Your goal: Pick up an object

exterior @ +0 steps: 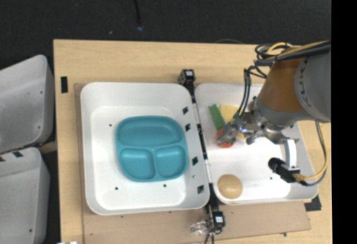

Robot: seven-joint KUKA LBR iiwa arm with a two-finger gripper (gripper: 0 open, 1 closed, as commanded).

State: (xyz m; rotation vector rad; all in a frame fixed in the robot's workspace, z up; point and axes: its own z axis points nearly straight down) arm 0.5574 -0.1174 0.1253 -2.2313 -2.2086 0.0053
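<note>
Seemingly, the gripper (pixel 231 130) pinches a small red lump (pixel 225 138); grip unclear.

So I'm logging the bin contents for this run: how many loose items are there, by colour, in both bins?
Teal: 1, sectioned plastic plate, left bin
Green: 1, flat block
Yellow: 1, pale flat piece
Red: 1, small object at the end effector
Tan: 1, round ball
Total: 5
</note>
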